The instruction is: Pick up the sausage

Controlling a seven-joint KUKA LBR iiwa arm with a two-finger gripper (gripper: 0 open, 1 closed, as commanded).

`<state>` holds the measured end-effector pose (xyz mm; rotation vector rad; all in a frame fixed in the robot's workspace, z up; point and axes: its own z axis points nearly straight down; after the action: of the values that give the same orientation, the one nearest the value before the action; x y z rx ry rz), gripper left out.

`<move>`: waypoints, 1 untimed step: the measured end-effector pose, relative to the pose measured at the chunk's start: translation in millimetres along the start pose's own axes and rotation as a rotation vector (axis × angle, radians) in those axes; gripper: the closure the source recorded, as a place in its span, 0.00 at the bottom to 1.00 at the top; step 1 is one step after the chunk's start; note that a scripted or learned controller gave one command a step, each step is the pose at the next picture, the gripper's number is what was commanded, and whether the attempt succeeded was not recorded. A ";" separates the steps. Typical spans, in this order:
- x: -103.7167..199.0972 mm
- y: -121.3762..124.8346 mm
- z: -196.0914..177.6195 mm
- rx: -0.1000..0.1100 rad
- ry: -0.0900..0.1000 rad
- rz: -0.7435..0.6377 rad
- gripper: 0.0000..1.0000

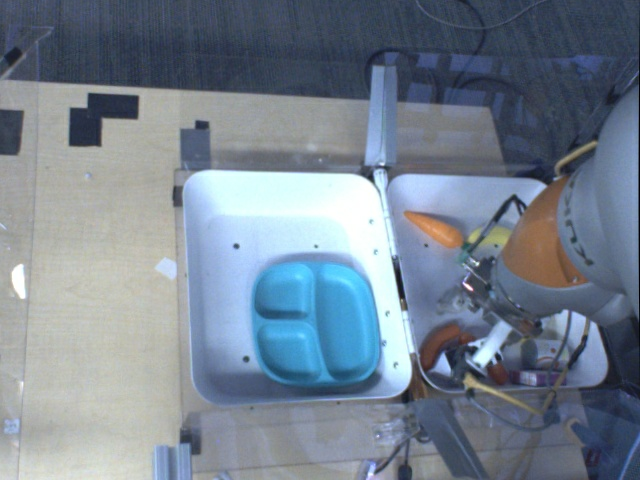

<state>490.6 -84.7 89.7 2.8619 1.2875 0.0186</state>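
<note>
Reaching down into the right-hand white bin (590, 368), the two-finger gripper (480, 360) hangs just over the curved reddish-brown sausage (437, 344) at that bin's near-left corner. Whether its jaws are parted or closed, and whether they touch the sausage, I cannot tell; white finger parts blur into cables there. A good grasp would likely straddle the sausage across its narrow width, clear of the bin wall. Farther back from the sausage lies an orange carrot (434, 228). Left of it, 1 blue divided plastic tray (315, 321) sits in the other bin. The grey-and-orange arm (560, 243) hides much beneath.
</note>
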 end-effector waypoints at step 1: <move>2.0 2.3 -11.6 -0.006 0.004 -0.003 1.00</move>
<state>493.5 -84.7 101.3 2.8563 1.2902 0.0279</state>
